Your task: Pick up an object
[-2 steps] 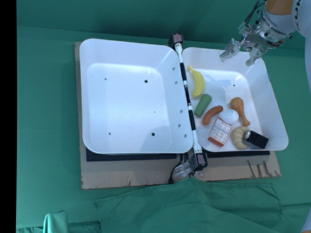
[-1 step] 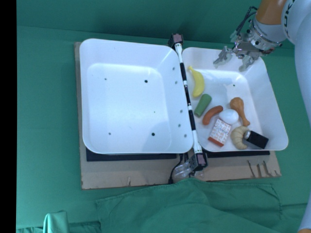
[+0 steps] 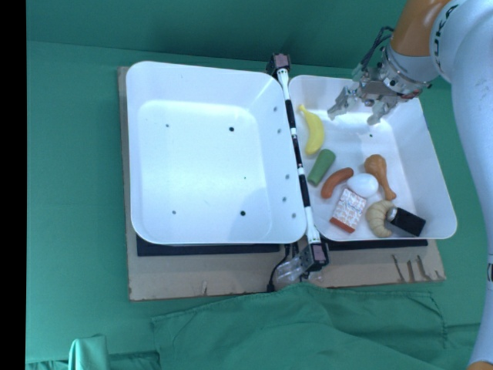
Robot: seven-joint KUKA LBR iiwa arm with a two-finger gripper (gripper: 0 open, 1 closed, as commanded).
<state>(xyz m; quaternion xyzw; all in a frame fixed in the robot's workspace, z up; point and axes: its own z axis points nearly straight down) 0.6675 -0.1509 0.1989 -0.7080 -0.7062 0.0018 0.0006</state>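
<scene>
Pincer (image 3: 359,108) is hanging over the far part of the right bin (image 3: 435,195), its two fingers (image 3: 337,106) standing apart with nothing between them. Arm (image 3: 454,29), grey with an orange band, is reaching in from the right. Objects are lying in the near half of that bin, clear of the pincer. Banana (image 3: 313,129) is resting along the left wall, nearest to the fingers. Green piece (image 3: 321,166) is lying just below the banana, with an orange sausage-shaped piece (image 3: 337,182) beside it. Drumstick (image 3: 379,174) is lying to the right of these. White egg (image 3: 363,184) is sitting between the sausage piece and the drumstick, touching a red-and-white packet (image 3: 348,210). Croissant (image 3: 378,217) is lying next to the packet, against a black block (image 3: 405,221). Left bin (image 3: 142,91) is sitting alongside on the table (image 3: 77,129).
</scene>
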